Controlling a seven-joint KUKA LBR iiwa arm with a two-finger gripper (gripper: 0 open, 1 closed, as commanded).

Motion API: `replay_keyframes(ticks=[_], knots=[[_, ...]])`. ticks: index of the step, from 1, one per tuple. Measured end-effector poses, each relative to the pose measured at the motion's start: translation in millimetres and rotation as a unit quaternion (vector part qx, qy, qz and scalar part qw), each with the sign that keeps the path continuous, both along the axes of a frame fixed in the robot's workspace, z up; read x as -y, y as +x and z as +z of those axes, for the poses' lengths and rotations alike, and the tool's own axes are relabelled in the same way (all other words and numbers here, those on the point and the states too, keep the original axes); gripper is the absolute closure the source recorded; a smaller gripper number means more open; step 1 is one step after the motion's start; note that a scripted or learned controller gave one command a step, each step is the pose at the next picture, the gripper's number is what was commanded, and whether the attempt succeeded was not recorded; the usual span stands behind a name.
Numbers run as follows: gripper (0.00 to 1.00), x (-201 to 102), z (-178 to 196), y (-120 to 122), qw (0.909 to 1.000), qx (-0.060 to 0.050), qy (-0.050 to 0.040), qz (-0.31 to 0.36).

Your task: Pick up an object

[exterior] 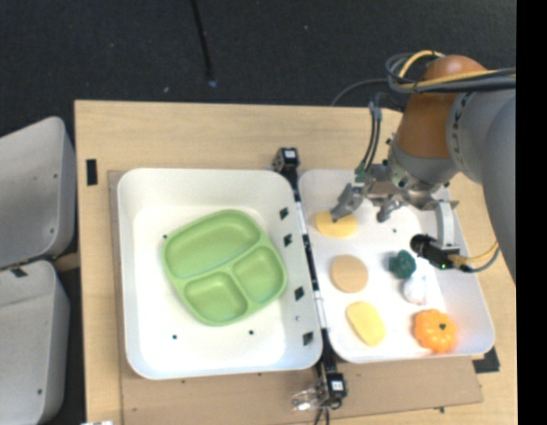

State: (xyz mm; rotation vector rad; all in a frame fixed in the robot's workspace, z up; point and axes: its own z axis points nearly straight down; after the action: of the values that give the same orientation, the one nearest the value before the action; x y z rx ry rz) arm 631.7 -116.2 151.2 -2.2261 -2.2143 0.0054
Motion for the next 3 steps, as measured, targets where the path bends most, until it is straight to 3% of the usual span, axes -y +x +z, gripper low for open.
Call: replay_keyframes(ticks=[1,2,3], knots=[[0.0,1.1,-52.9,-0.9,1.0,0.0,0.0001,-0.002],[1.0,2.5,-38.6,1.1,1.0,0.004,-0.0004,-0.004],[1.0,5.5,26.7,3.1,1.0,0.006,-0.0004,-0.003]])
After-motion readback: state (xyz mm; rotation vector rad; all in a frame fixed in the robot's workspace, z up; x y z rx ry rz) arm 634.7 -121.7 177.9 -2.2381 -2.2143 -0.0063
